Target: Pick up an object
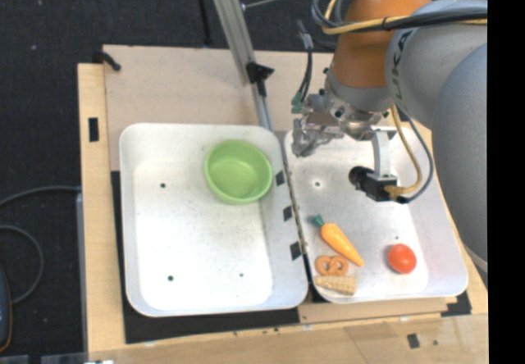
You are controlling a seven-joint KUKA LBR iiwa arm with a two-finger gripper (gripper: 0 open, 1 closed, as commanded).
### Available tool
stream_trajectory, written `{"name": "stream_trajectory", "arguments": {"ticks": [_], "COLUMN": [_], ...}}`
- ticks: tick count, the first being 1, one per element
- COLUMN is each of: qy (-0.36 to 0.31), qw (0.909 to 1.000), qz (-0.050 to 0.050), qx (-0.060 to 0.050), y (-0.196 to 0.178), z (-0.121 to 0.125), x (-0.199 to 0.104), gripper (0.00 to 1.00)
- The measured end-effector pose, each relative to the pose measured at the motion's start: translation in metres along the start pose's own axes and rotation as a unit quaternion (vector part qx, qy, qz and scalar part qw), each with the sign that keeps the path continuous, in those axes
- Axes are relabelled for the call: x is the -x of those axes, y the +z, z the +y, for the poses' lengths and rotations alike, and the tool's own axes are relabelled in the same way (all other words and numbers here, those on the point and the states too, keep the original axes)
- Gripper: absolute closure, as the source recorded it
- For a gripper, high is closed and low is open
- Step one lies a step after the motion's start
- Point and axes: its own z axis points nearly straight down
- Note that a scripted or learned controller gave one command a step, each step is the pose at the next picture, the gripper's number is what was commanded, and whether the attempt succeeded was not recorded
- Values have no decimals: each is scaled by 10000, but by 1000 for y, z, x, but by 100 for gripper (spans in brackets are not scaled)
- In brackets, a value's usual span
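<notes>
Two shallow white bins sat side by side on the bench: left bin (148, 272) and right bin (435, 260), their inner rims touching or nearly so along the middle.

Left bin count: one green bowl (239, 171), upright, in the far right corner, close to the far rim and the inner rim. Nothing else counted there besides a few dark specks on the floor.

Right bin count: four small objects, all along the near edge. One orange carrot (341, 243) with a green tip lay slanted, just off the inner rim. One brown pretzel (331, 265) sat just nearer than the carrot, touching or almost touching it. One pale ridged cracker-like piece (338, 284) lay at the near left corner, against the pretzel. One red tomato (401, 258) sat apart from those three, toward the near right corner.

One arm, grey with an orange band (381, 22), came in from the right over the far part of the right bin. Gripper (307, 139) hovered at the far left corner of the right bin, just beside the inner rim, well apart from all four objects. Nothing was seen between its fingers; whether they were apart or together could not be told. One black cable-mounted part (373, 183) hung beside the wrist.
</notes>
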Motion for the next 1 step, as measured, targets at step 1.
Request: {"name": "stream_trajectory", "arguments": {"ticks": [1], "qy": [7], "qw": [10000], "qz": [-4], "qx": [-12], "y": [11], "z": [16], "x": [-51], "gripper": [100]}}
